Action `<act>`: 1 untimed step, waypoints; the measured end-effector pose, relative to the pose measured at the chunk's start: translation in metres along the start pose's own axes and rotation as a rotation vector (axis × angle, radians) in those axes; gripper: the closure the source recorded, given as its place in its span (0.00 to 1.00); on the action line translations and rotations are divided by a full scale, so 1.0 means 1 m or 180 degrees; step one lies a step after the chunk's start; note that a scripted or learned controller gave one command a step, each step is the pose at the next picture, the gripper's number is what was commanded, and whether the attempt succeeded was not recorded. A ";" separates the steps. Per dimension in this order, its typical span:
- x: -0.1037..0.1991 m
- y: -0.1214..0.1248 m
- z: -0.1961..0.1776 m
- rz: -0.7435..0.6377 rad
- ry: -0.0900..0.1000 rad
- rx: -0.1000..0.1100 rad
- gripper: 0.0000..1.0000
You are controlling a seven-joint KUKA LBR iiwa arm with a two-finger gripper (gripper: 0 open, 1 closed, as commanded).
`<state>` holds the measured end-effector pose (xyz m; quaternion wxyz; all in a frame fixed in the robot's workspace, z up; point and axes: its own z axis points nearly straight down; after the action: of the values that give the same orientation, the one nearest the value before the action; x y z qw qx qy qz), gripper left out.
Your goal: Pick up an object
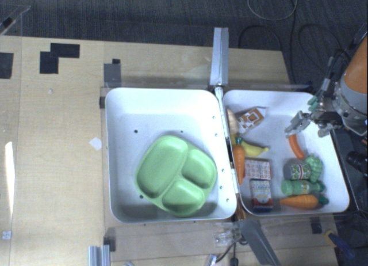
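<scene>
**Hand above the far right of the toy-filled bin, nothing between its fingers**

The right bin (270,99) is the landmark. Inside it, toy foods lie scattered: a small orange carrot (295,145) sits right of centre, and just beyond and above it hangs the hand (307,122), with its fingers spread apart and nothing between them. The hand is over the bin's far right part, near the right wall, and the grey arm with its orange band (357,69) leads off past that wall.

Toward the bin's near right corner are a green-lidded can (296,170), a bunch of green grapes (314,167), a green bottle (300,187) lying on its side, and a larger carrot (299,202) along the near wall. At the bin's middle lie two small printed boxes (258,170), one nearer than the other. A yellow banana (253,147) rests beyond them, and a brown-and-white packet (251,118) lies toward the far wall. A long carrot (238,164) lies along the left wall.

Left of this bin, touching it, is the left bin (123,144), which holds a green divided plate (176,174). Both bins stand on the wooden counter (52,144).
</scene>
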<state>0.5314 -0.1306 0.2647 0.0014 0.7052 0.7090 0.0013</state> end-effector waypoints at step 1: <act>-0.036 0.022 0.137 -0.0447 -0.0001 0.0001 0.00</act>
<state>0.5538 -0.1669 0.1275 0.0014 0.6537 0.7567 0.0010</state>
